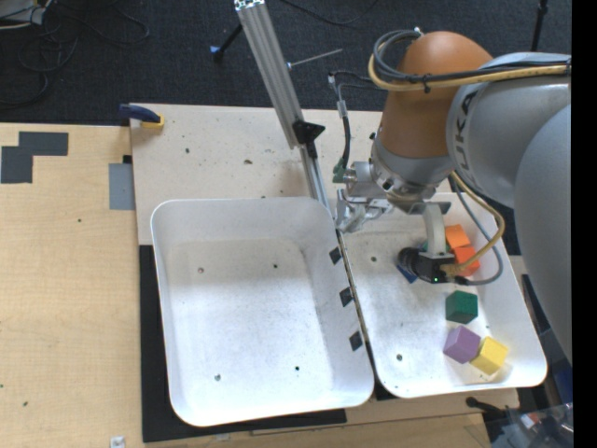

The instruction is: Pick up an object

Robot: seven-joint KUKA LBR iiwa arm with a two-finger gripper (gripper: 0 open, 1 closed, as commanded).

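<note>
White bins sit side by side on your counter (pixel 224 152), with the blocks in one and the pincer at its far corner.

Start nearest you, in the right-hand bin (pixel 401 329). A yellow cube (pixel 492 356) lies by the near rim, touching a purple cube (pixel 460 343) on its left. Just beyond them a green cube (pixel 461 306) stands on its own. Farther back an orange block (pixel 459 247) lies near the right wall, partly hidden by the robot's cabling. Any of these four is there for you to pick. The pincer (pixel 356 211) hangs over the bin's far left corner, close to the rim it shares with the left-hand bin (pixel 242 306) and well apart from every block. You cannot tell whether it is spread or pressed together, and nothing shows in it. At the counter's far left corner lies a blue clamp (pixel 140 115).
</note>
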